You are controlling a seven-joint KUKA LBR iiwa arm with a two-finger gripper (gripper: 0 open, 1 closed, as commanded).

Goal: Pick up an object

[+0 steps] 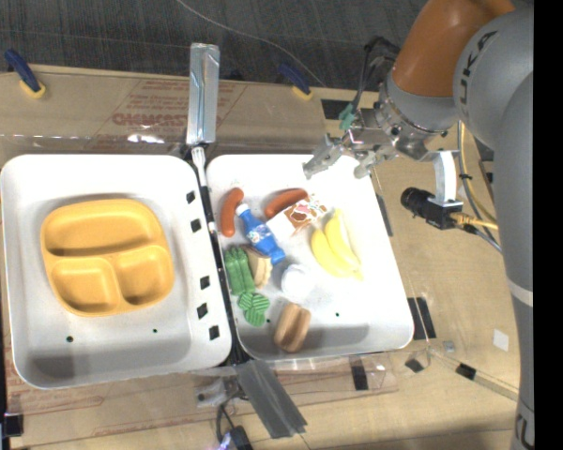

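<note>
Fingers (319,163) of the pincer (342,161) are seen spread wide, nothing held between them. Bananas (336,244) are found below it, a sausage (285,200) just below-left, inside the right bin (387,293).

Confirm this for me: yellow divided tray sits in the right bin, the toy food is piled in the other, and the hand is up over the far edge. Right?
Not quite. The camera view shows the tray in the left bin; the toy food, bananas included, is piled in the right bin. The hand is over that bin's far edge, as you said.
</note>
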